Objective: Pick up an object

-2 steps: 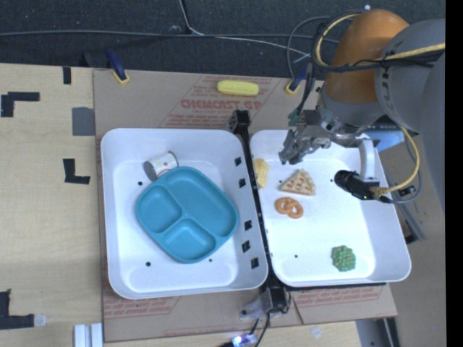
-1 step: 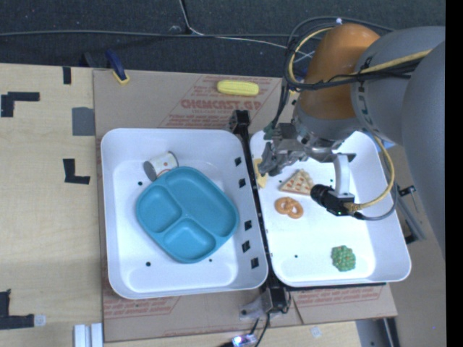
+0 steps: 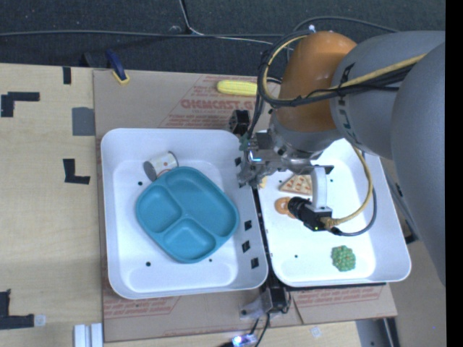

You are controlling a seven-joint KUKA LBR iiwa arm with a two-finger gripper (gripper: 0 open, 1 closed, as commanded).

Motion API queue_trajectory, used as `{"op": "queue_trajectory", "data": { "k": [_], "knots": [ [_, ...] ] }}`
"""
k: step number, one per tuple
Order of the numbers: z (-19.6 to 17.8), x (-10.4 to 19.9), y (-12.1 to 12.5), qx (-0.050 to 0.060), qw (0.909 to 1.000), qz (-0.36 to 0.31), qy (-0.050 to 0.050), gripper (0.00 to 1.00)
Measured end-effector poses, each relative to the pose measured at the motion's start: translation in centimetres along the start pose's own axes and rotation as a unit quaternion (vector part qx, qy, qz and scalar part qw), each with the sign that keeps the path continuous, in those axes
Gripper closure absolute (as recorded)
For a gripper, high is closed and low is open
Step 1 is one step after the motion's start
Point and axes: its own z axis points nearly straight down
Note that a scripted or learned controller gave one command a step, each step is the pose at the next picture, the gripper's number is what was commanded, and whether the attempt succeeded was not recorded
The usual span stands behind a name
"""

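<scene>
Pincer hovered over right bin's left rim, grip unreadable. Approach step, likely; you next needed it centred above the tan wedge.

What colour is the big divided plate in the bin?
The plate is teal blue, clear in the camera view.

Pale wood desk, cardboard sheet on top, two bins on the sheet.
Black tape marks stuck on the bare wood at the view's left. The sheet carries red print (unreadable) and holds a white bin and a second white bin side by side, rims touching. A yellow item lies on the cardboard just beyond the bins. A blue-and-yellow clip sits at the sheet's far left corner.
</scene>
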Motion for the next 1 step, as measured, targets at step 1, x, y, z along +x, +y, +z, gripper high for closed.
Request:
{"op": "queue_trajectory", "data": {
  "k": [1],
  "knots": [
    [0.83, 4.30, -3.04, 0.001, 1.0000, 0.001, -0.001, 1.00]
  ]
}}
